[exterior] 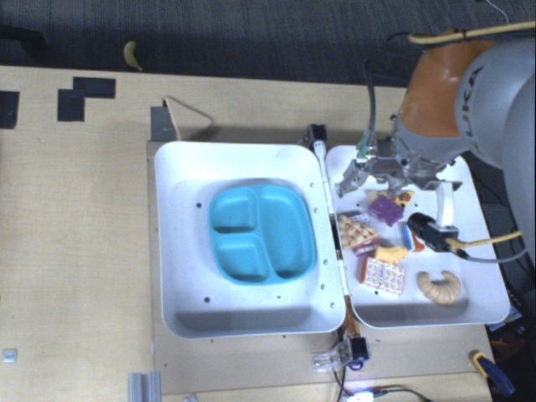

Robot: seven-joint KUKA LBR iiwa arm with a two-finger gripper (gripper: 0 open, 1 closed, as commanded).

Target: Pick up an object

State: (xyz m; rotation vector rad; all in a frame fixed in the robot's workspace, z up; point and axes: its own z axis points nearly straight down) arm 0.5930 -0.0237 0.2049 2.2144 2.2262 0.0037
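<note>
My claw [374, 174] hangs over the far edge of the right bin [481, 249], toward its far-left corner. I cannot tell from this slant whether it stands wide or narrow.

The thing closest to me is one purple block [387, 208], lying just on the near side of my claw in the far half of that bin. It sits skewed, with its long axis running from far-left to near-right, square to neither wall.

Around it, I count one of each:
- A waffle [356, 231] lies against the bin's left wall.
- A yellow block [390, 254] lies just on the near side of the purple block.
- A red-and-white packet [383, 276] touches the yellow block on its near side.
- A croissant [440, 286] lies crosswise near the near edge, toward the near-right corner.
- A small orange and blue piece [408, 238] lies between the purple block and the yellow block; I cannot tell what it is.

These things crowd the left half and the middle of the bin. Bare floor shows along the right wall and in a strip at the near edge.

The left bin [177, 224] holds one blue divided plate [261, 231] at its middle, with white floor open all round it. The two bins meet along a shared edge on the bench [75, 224].
</note>
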